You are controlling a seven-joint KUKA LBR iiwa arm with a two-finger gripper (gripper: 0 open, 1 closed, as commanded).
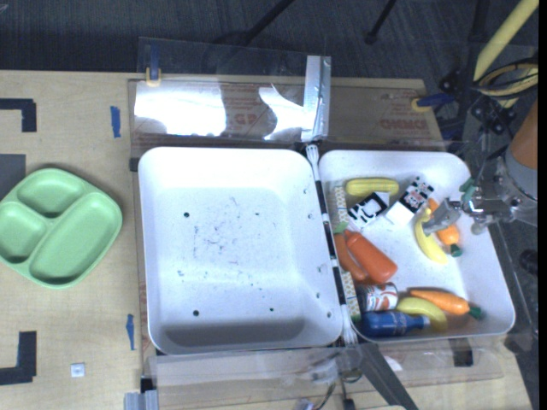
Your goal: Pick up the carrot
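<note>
Carrot (444, 299) among toys in right bin (489, 272)

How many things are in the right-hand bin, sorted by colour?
Yellow: 3, the corn, banana, lemon-shaped piece
Orange: 3, the carrot, bottle, small piece
Blue: 1, bottle
Black-and-white: 2, blocks
Red-and-white: 1, can
Total: 10

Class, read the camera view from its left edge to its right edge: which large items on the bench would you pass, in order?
Green divided plate → left white bin → right white bin, with toy food inside, including the carrot → pincer at that bin's right side.
</note>
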